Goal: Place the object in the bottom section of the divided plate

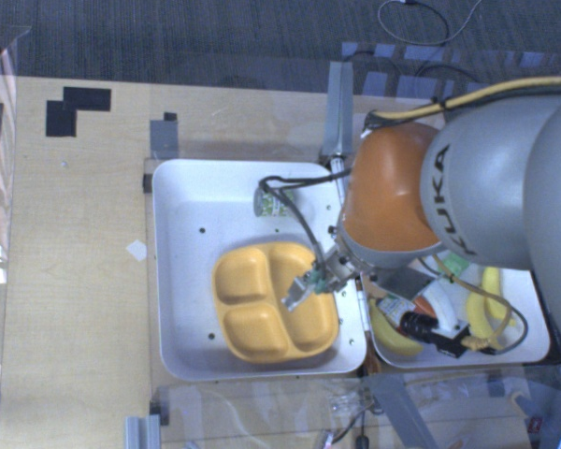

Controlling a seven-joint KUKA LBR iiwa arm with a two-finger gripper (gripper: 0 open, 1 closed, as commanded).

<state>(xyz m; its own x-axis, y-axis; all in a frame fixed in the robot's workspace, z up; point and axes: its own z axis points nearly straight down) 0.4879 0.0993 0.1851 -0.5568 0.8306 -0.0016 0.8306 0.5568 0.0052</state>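
Camera view from above: yellow divided plate (262,311) lying in the left white bin (182,251), toward its near right corner. Pincer (299,295) low over the plate's right side, near the meeting of its dividers; cannot tell whether clenched or released, nor whether anything sits in it. Grey arm (505,185) with orange band (388,195) reaching in from the right, covering much of the right bin (533,344). Small greenish item (271,202) resting in the left bin behind the plate, well apart from it. Jumble of yellow, red and black objects (439,321) in the right bin. Pale wooden surface (65,251) around.
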